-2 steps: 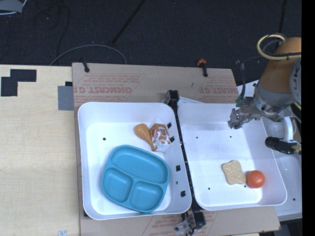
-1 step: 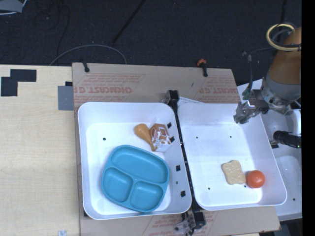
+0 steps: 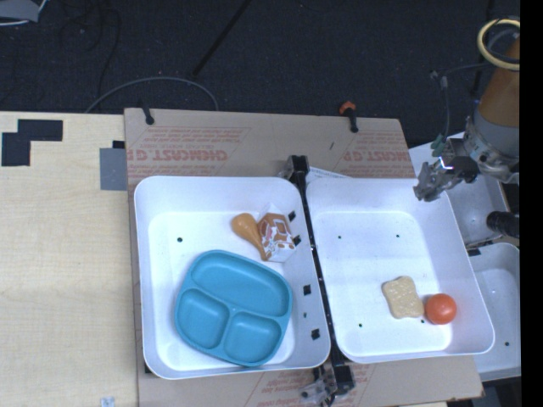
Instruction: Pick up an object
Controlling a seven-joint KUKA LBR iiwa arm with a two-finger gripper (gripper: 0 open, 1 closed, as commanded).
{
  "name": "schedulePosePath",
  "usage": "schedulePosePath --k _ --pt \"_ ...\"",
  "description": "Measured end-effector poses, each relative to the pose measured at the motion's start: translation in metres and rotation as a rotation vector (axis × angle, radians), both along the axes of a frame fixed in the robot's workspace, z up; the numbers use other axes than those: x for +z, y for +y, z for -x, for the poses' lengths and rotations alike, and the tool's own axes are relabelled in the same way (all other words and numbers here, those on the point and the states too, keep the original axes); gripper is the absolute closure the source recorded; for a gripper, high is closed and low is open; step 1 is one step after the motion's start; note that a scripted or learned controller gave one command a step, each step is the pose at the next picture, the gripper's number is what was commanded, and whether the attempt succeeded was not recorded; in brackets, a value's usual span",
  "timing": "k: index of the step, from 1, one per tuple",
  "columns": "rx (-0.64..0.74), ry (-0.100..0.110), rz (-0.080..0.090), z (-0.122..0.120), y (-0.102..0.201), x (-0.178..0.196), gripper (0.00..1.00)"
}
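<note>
The gripper (image 3: 433, 181) hangs above the far right rim of the right bin (image 3: 373, 227), out at the end of the grey arm (image 3: 496, 117) that reaches in from the right. It is small and dark against the bench, and whether it is wide or narrow cannot be told from here; nothing shows in its grasp.

Nearest below it, in the near right corner of that bin, lie a tan cracker (image 3: 402, 298) and a red tomato (image 3: 439, 309), touching or all but touching. Across the black divider (image 3: 312, 270), the left bin (image 3: 153, 227) holds a blue divided plate (image 3: 233, 307), and beyond it a tan chicken drumstick (image 3: 247, 230) pressed against a brown and white wrapped snack (image 3: 276, 235).

The task names no one object, so the step in hand appears to be choosing a target and coming down on it. The tomato looks the soundest choice: it stands proud of the floor and lies close. Being round, it may roll, so the descent should be straight down over its centre and the closing slow. The bin wall just beside it and the cracker on its other side leave little room, so the approach wants lining up along the free direction. The flat cracker and the broad plate look harder to pinch.
</note>
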State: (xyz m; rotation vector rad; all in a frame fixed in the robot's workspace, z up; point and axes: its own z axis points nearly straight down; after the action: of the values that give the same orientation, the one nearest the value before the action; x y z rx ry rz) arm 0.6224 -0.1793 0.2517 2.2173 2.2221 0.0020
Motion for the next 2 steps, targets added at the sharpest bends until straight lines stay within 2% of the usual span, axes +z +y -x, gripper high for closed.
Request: schedulePosePath --k 1,2 --pt "0.002 0.007 -0.003 0.003 0.047 -0.012 1.00" --pt "0.002 0.006 -0.003 0.007 0.092 -0.007 1.00"
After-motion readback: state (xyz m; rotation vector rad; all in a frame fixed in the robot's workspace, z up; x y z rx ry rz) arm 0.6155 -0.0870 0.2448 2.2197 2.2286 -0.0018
